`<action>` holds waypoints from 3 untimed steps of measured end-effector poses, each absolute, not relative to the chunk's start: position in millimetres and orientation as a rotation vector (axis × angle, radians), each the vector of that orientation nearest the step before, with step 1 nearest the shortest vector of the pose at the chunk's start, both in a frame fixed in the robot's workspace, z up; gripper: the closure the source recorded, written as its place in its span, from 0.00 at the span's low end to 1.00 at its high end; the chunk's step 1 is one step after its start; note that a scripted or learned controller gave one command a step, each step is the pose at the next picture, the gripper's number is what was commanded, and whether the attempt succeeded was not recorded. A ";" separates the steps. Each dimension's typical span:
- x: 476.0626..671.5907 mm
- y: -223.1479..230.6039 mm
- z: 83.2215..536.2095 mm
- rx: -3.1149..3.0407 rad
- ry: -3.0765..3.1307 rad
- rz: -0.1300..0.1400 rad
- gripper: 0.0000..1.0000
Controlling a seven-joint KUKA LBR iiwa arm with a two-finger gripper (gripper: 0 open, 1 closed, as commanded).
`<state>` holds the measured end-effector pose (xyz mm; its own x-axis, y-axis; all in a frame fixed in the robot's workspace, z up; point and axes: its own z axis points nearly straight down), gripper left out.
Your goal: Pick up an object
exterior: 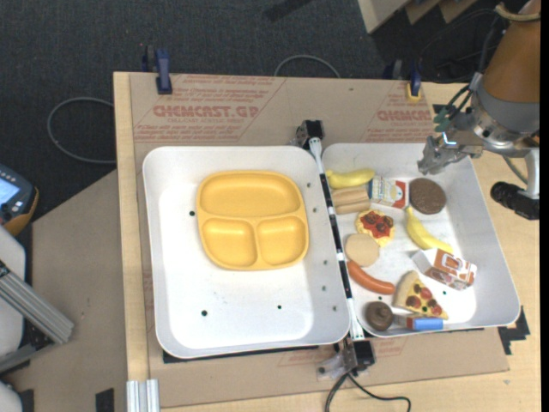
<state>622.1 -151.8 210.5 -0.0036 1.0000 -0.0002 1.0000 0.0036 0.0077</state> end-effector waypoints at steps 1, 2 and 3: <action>621.7 -153.9 202.8 2.220 2.222 0.000 0.00; 630.4 -193.8 98.6 2.216 2.215 0.004 0.00; 600.3 -150.6 89.2 2.222 2.226 -0.001 0.00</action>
